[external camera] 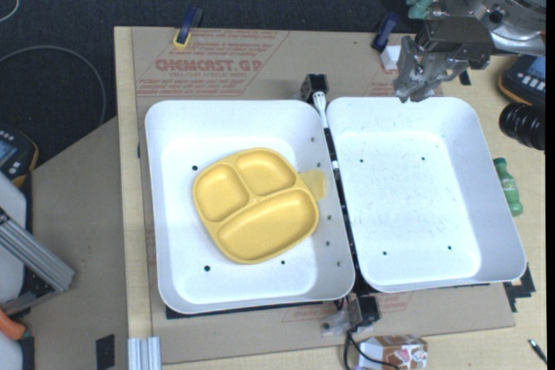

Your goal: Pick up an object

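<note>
The plastic plate with three parts (255, 205) was yellow. Both shallow plastic bins (169, 143) (468, 143) were white. The flat cardboard sheet (260, 56) was brown with red letters.

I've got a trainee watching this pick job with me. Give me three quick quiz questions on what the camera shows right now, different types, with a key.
1. True or false: the yellow divided plate lies in the right bin.
2. Multiple choice: the claw is seen
A. over the middle of the left bin
B. near the far edge of the right bin
C. touching the plate
3. Fill in: the plate has ___ compartments.

Key:
1. False; it lies in the left bin.
2. B; the claw is near the right bin's far edge, well apart from the plate.
3. Three: two smaller ones and one larger.
</note>
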Tool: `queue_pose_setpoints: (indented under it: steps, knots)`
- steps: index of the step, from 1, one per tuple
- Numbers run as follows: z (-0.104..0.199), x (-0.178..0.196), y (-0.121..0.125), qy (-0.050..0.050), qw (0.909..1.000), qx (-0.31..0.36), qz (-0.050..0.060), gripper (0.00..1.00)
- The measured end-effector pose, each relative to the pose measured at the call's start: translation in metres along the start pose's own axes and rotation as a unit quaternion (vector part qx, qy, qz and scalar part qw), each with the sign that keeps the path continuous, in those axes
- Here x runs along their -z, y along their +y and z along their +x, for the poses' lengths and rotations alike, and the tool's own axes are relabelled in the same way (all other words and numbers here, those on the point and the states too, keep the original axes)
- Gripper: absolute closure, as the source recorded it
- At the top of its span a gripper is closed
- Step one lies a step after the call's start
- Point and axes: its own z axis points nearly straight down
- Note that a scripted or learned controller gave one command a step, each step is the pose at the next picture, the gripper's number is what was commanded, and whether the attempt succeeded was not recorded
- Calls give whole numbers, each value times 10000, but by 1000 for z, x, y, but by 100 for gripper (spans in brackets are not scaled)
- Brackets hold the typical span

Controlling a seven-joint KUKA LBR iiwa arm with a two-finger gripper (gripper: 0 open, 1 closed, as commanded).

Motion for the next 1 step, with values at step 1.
queue_pose_setpoints:
  steps: [1]
  knots:
    - [-2,-114,-2,-16,10000,-17,82,100]
